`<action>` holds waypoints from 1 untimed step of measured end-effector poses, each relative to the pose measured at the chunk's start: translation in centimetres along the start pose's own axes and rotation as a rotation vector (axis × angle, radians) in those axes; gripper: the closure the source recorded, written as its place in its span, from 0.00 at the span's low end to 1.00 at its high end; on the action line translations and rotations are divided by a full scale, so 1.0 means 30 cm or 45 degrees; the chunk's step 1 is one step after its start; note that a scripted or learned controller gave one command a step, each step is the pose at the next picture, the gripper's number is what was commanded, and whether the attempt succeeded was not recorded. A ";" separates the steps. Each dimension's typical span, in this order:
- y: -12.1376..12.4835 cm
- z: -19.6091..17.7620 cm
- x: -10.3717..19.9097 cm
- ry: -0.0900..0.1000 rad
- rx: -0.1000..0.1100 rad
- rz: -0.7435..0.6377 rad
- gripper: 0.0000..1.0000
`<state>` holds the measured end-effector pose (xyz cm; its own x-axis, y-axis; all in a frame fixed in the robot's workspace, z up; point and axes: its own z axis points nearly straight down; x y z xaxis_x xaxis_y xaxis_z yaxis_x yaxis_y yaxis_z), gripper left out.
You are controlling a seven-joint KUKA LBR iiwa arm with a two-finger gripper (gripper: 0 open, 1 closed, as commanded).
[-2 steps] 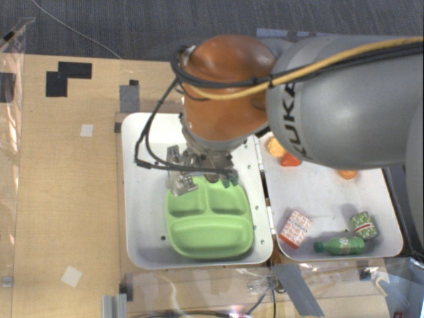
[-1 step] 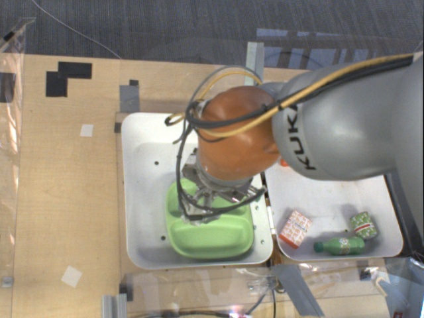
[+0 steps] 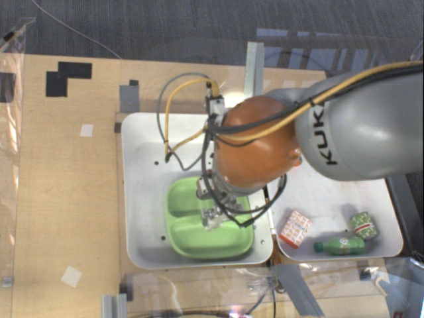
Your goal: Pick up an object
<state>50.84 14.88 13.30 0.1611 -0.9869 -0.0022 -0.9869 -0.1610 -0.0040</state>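
A light green two-compartment tray (image 3: 192, 240) lies in the front half of the left white bin (image 3: 142, 177). My gripper (image 3: 212, 214) hangs below the orange wrist band, right over the tray's middle ridge, low and close to its surface. The wrist and its cables hide the tray's back right part. In the right bin (image 3: 331, 194) lie a red-and-white patterned box (image 3: 295, 228), a green bottle (image 3: 339, 245) on its side, and a small green-and-white can (image 3: 363, 224).
The grey arm (image 3: 358, 131) spans the right bin's back half from the right. Yellow and black cables (image 3: 171, 121) loop over the back of the left bin. A bare wooden bench (image 3: 59, 197) lies left of the bins.
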 end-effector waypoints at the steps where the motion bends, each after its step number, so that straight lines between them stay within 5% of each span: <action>1: 0.031 -0.344 -0.166 -0.006 0.012 0.353 1.00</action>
<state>49.10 19.62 23.62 -0.1155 -0.9933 -0.0089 -0.9932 0.1156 -0.0117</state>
